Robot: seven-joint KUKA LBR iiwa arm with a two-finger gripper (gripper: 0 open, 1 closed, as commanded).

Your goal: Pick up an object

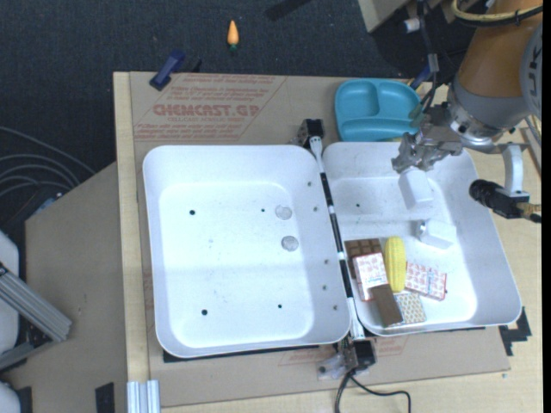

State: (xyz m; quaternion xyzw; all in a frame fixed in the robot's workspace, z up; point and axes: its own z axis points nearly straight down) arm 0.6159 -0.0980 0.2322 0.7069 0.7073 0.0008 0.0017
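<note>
you've got two white bins, left bin [172,179] and right bin [482,256], smooth glossy plastic. bench top [215,101] looks like matt brown cardboard, printed red. blue tray [374,106] is smooth plastic. floor [69,41] reads as dark rough carpet. arm [499,50] has a glossy orange shell over grey metal. corn cob [395,261] looks shiny yellow plastic.

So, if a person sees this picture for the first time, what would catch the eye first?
Probably the arm's orange band at upper right, with the gripper hanging over the right bin. Next, the cluster at that bin's near end: a yellow corn cob among small packets. A teal tray lies behind the bins.
</note>
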